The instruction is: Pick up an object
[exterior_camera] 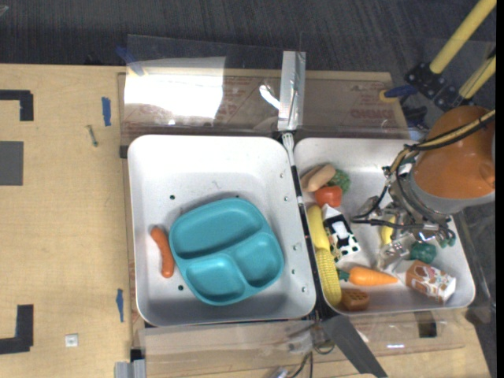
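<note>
A single fixed camera sits above the bench (pixel 63 211) and looks down at a slant, far enough off to take in both white bins side by side, the left bin (pixel 157 164) and the right bin (pixel 461 286). The arm (pixel 457 164) enters from the view's right edge.

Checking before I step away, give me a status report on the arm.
Gripper low in right bin, among the toys. Carrot and corn lie untouched. Blue tray in left bin.

floor (pixel 197 6): dark grey carpet | bench (pixel 55 211): tan board, black tape marks
</note>
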`<state>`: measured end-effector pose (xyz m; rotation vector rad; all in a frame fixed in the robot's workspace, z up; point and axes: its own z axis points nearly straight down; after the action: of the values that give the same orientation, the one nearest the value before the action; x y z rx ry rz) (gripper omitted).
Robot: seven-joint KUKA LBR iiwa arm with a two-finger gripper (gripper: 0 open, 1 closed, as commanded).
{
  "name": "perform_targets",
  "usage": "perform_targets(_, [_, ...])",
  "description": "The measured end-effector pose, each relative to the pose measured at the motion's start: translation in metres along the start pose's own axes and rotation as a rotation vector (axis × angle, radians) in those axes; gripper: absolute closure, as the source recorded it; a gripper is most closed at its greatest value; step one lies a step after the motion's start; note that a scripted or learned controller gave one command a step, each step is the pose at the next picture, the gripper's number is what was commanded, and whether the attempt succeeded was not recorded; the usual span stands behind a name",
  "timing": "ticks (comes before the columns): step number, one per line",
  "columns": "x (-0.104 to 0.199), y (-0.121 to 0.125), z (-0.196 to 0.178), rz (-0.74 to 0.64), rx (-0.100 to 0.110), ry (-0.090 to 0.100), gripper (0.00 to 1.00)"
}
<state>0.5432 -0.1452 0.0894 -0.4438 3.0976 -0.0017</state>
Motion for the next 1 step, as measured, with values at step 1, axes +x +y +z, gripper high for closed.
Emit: perform_targets(1, [-0.0047, -0.0002, -0.0131, -0.002, 0.005, -0.013, 1.0])
